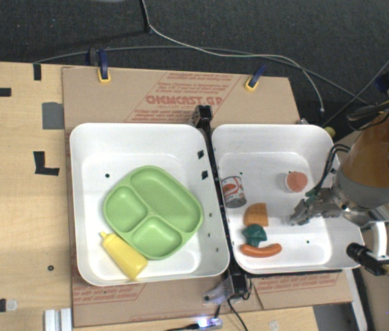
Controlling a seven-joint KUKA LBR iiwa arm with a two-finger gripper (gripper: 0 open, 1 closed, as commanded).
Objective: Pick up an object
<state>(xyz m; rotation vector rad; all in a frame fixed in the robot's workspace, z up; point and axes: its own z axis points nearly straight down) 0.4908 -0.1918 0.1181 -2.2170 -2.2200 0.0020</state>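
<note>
Over the right bin's [318, 143] right side, the arm [370, 167] reaches in from the right edge, its orange band above a grey wrist, the whole leaning down and to the left. Its gripper [305, 212] hangs low over the bin floor, dark fingers pointing left and downward; nothing lies between them that I can make out, and whether they are spread or closed I cannot tell, since they blur into one dark shape.

Both bins sit on a cardboard sheet [181, 95] on the wooden bench [15, 185]. Left bin [84, 185] holds a green sectioned plate [153, 211], tilted in plan, and a yellow bottle [123, 255] lying on its side just below the plate's lower left corner.

Objects in the right bin lie apart from the gripper. Nearest is a round pinkish-red piece [296, 181], up and left of the fingers. Farther left is an orange block [256, 215], with a teal piece [254, 234] touching its lower edge, and below that an orange-red sausage shape [261, 250] lying flat. A small can [233, 191] lies tilted by the left wall of this bin, red and white label showing.
</note>
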